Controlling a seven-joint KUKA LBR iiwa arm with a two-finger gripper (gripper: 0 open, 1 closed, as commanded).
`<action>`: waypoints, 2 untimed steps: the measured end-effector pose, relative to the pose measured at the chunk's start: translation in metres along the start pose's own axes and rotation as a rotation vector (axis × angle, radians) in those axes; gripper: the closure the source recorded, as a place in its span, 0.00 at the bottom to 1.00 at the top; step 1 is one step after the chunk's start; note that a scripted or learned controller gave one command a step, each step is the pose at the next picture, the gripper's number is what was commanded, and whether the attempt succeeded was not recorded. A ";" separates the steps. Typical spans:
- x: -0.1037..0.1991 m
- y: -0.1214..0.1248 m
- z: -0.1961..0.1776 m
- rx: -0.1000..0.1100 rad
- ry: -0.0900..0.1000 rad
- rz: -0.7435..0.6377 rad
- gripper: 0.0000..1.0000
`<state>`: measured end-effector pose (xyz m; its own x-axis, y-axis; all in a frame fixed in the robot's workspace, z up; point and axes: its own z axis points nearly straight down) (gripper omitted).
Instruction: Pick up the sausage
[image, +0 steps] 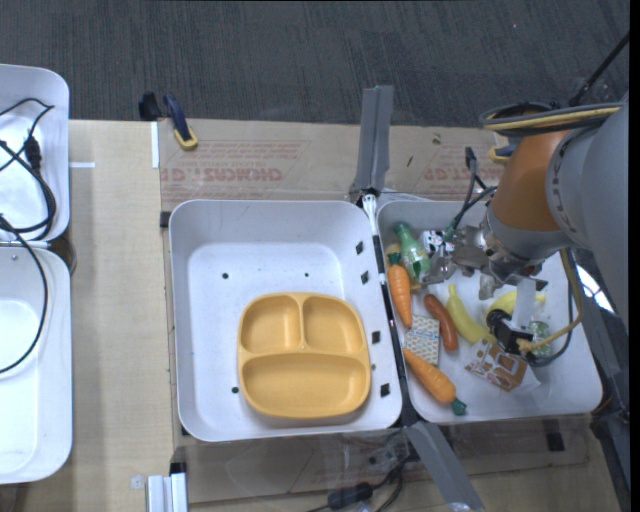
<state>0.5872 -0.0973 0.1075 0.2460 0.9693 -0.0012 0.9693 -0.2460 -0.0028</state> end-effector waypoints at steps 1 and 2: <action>-0.027 -0.053 0.017 0.000 0.001 -0.015 0.00; -0.027 -0.051 0.006 -0.002 0.001 -0.011 1.00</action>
<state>0.5307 -0.1110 0.1015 0.2354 0.9719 -0.0001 0.9719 -0.2354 -0.0005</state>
